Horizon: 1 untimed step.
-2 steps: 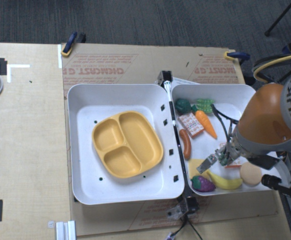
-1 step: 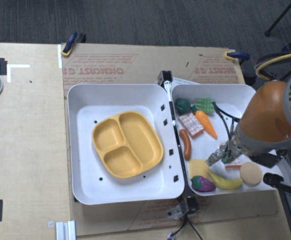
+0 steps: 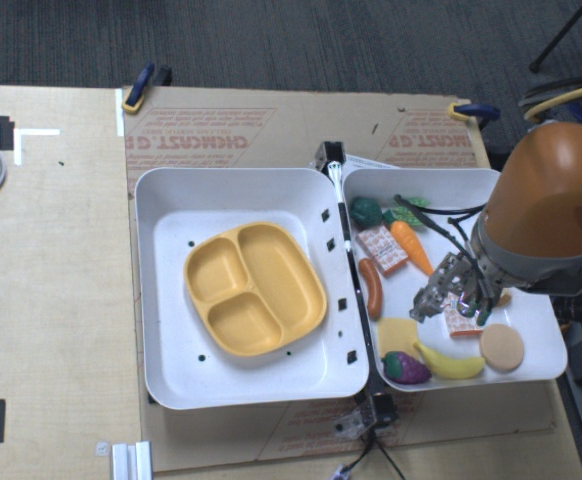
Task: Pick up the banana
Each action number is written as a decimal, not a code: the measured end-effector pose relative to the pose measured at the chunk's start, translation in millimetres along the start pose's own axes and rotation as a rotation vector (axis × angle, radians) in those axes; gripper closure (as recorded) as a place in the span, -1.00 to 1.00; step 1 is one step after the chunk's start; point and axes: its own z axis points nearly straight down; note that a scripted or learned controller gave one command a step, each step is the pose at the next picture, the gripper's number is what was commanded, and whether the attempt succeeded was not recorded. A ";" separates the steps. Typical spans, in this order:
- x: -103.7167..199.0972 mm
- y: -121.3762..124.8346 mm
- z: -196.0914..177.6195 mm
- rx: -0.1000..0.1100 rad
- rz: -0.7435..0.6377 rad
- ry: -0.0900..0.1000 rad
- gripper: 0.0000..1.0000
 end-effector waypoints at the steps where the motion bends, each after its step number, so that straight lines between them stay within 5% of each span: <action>1: 0.0 0.0 0.0 0.000 0.000 0.000 -1.00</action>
